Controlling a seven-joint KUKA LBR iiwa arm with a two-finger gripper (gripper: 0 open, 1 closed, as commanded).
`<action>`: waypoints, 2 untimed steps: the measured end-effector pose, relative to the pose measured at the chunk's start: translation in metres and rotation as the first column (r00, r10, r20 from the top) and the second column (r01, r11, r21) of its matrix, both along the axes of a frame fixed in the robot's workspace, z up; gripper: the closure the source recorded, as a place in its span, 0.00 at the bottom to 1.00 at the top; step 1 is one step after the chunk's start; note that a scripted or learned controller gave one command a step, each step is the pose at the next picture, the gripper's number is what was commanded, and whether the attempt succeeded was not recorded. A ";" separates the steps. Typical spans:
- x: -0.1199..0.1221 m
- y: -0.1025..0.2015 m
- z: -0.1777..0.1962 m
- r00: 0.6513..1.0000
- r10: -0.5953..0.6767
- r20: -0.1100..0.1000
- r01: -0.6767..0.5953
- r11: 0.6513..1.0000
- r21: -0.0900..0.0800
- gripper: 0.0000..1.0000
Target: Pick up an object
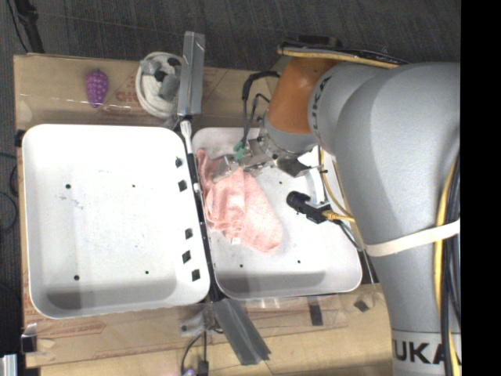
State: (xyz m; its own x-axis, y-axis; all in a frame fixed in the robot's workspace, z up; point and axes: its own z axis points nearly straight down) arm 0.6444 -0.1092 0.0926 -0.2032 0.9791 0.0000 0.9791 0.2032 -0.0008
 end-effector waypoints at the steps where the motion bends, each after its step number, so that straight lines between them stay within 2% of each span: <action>1: 0.000 0.000 0.000 1.000 0.000 0.000 0.000 1.000 0.000 0.00; 2: 0.000 0.000 0.000 1.000 0.000 0.000 0.000 1.000 0.000 0.00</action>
